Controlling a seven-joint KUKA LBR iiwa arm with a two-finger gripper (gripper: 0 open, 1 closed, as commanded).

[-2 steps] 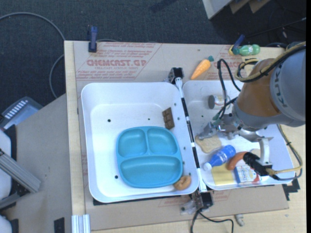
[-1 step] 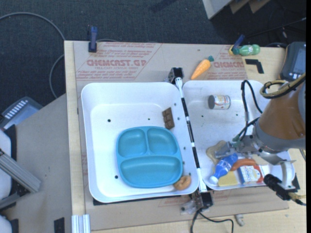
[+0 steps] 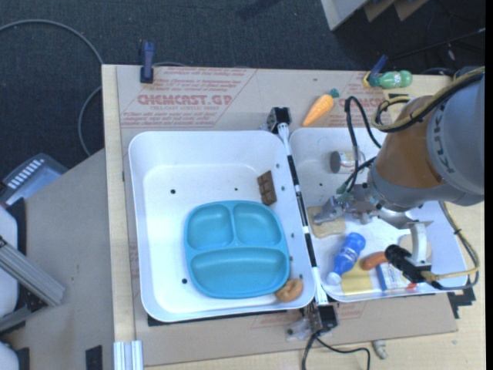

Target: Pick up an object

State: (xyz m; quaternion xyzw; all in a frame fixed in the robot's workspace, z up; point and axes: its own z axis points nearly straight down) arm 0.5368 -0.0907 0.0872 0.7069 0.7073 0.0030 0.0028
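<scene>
My gripper (image 3: 337, 208) is low in the left part of the right bin (image 3: 308, 141), directly above a flat beige piece (image 3: 326, 225) that lies against the bin's left wall. Whether it touches that piece is hidden. Just below it a small blue bottle (image 3: 347, 253) lies at a slant. An orange-brown sausage (image 3: 373, 260), a yellow block (image 3: 356, 284) and a blue-labelled packet (image 3: 393, 279) lie along the front edge. A small grey cylinder (image 3: 337, 160) rests near the back of this bin.
The left bin (image 3: 154, 168) holds a blue divided plate (image 3: 235, 249), a brown chocolate piece (image 3: 266, 187) by its right wall and a brown pastry (image 3: 290, 289) in its front right corner. A toy carrot (image 3: 318, 109) and a green object (image 3: 394, 78) lie on the bench behind the bins.
</scene>
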